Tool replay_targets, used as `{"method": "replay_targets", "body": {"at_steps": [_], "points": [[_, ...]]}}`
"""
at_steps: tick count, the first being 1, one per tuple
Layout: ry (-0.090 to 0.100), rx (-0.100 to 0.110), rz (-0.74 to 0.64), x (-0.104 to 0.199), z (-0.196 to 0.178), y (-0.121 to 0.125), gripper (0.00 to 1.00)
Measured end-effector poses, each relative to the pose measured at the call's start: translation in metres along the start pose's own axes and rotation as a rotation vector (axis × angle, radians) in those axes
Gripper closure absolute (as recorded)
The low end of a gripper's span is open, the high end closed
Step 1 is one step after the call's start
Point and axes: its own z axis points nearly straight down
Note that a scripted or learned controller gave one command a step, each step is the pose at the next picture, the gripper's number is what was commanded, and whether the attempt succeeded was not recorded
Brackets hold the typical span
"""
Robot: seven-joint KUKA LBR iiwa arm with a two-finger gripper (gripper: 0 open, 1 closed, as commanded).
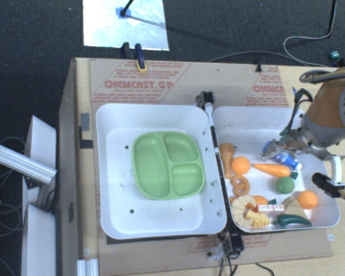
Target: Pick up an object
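The right bin (250,122) holds several toy foods: an orange ball (240,165), a carrot (271,169), a green ball (285,184), a second orange ball (307,199), a pretzel (240,184) and a brown cone (226,153). A blue and white item (288,160) lies by the carrot's right end. My gripper (274,149) hangs low over the right bin's middle, just up and left of the blue item. I see nothing between its tips.
In the left bin (112,211) sits a green divided plate (168,164). A heap of small pieces (259,209) and a dark green item (294,221) lie at the right bin's front edge. The grey arm (330,117) comes in over that bin's right side.
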Motion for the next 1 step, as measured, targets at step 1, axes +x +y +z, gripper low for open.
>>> {"method": "replay_targets", "body": {"at_steps": [1], "points": [[-0.001,0.0,0.002,-0.0113,-0.0001,-0.1026,0.0]]}}
